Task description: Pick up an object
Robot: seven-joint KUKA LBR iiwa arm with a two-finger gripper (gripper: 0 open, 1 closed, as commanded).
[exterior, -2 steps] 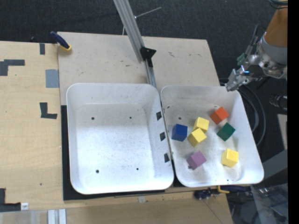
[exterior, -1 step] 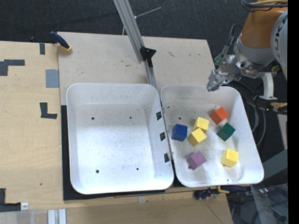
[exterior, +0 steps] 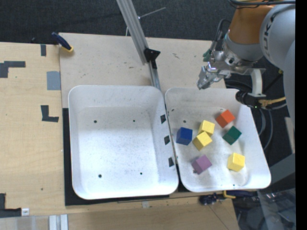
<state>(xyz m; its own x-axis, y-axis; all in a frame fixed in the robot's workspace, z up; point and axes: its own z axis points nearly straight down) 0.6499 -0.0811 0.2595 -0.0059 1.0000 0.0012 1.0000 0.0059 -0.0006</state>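
Closely clustered: blue cube (exterior: 184, 136), two yellow cubes (exterior: 205, 134).

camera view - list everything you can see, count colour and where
bins: 2, white, side by side on the bench
yellow cubes: 3, right bin, two mid, one near front
blue cube: 1, right bin, left side
orange cube: 1, right bin, far side
green cube: 1, right bin, right side
purple cube: 1, right bin, front
clamp: 1, blue and yellow, bench's far left
metal pole: 1, grey, behind the bins
arm: 1, grey with orange band, right
gripper: 1, above right bin's far edge
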